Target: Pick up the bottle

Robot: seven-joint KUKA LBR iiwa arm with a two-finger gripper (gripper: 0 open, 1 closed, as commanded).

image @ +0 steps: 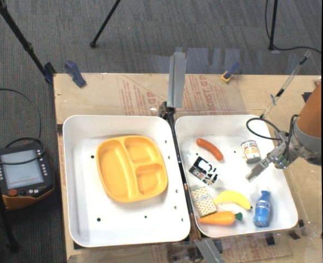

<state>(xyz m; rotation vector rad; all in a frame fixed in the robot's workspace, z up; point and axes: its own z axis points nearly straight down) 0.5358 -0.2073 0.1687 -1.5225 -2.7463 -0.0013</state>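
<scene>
Grey carpet surrounds a brown bench (123,92) carrying 2 shallow white bins. Left bin (79,223) holds a yellow divided plastic plate (132,167). Right bin (235,122) holds the blue plastic bottle (263,208), lying at its near right beside a yellow banana (232,199). Farther back, near a small can (251,150), hangs the 2-finger gripper (255,172), pressed together on nothing, well apart from the bottle.
</scene>
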